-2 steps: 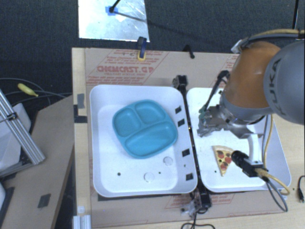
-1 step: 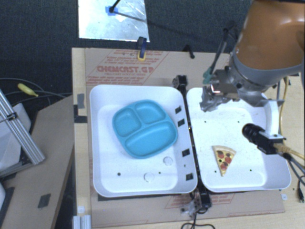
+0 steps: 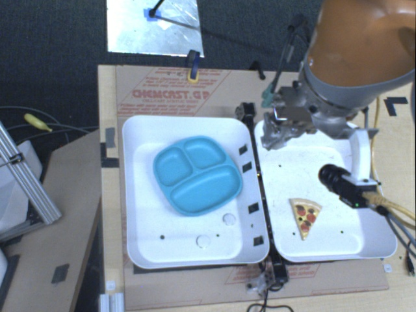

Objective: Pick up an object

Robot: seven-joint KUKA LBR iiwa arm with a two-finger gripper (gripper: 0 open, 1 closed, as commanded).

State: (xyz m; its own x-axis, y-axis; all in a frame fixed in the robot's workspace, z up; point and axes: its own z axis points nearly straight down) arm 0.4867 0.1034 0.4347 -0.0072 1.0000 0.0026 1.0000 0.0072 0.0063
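Observation:
A toy pizza slice (image 3: 305, 216) lies flat on the floor of the right bin (image 3: 338, 239), toward its front. A blue divided plate (image 3: 196, 174) rests in the middle of the left bin (image 3: 140, 194). My gripper (image 3: 273, 137) hangs over the back left corner of the right bin, well behind the pizza slice and apart from it. Nothing shows between the gripper and the bin floor. The arm's grey and orange wrist (image 3: 354, 44) fills the upper right and hides the bin's back edge.
A black cylindrical part (image 3: 338, 182) with a cable juts over the right bin's right side, next to the pizza slice. A row of black clips (image 3: 250, 174) runs along the divider between the bins. A shiny sheet (image 3: 156, 18) lies behind the bench.

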